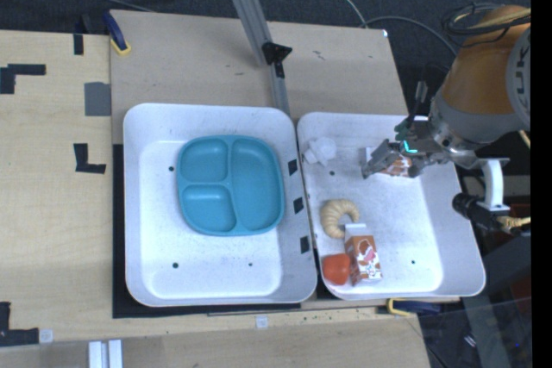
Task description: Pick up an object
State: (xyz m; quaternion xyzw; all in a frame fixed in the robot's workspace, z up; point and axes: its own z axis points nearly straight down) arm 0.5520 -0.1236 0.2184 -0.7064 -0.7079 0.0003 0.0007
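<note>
Gripper: my gripper point(385, 161) hangs low over the right bin's point(448, 267) upper part; I cannot tell its state.
Packet: a small orange-and-white packet point(398, 167) lies right at the gripper, partly hidden by it.
Wrap: a clear crumpled piece point(320, 152) sits left of the gripper, near the bin's corner.
Pastry: a beige curl point(338, 215) lies lower down.
Carton: a red carton point(363, 258) touches a tomato point(337, 270).
Left bin: the left bin point(151, 271) holds 1 blue plate point(230, 184) with 3 sections.

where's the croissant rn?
The croissant lies in the right bin, near its left wall, just above the small carton and red tomato.
</note>
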